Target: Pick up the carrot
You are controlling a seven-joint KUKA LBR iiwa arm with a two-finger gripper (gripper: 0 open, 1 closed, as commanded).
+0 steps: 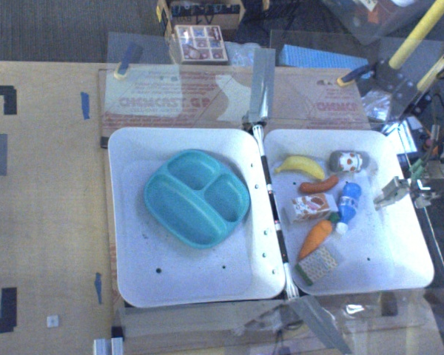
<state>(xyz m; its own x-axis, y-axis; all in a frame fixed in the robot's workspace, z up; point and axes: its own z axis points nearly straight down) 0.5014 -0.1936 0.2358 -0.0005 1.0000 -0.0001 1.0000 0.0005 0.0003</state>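
Observation:
The carrot (315, 239) is orange and lies at a slant in the right bin (385, 261), near its front left. Its thin tip points toward the bin's front-left corner. It lies between a small carton (311, 208) behind it and a grey ridged block (318, 265) in front of it. My gripper (397, 191) hangs over the right side of the same bin, well to the right of the carrot and a little farther back. Nothing is seen held in it.
The right bin also holds a banana (300, 166), a red sausage (318, 186), a small can (346, 161) and a blue bottle (348, 202). A teal divided plate (197, 197) lies in the left bin (133, 272). Bare bin floor lies between carrot and gripper.

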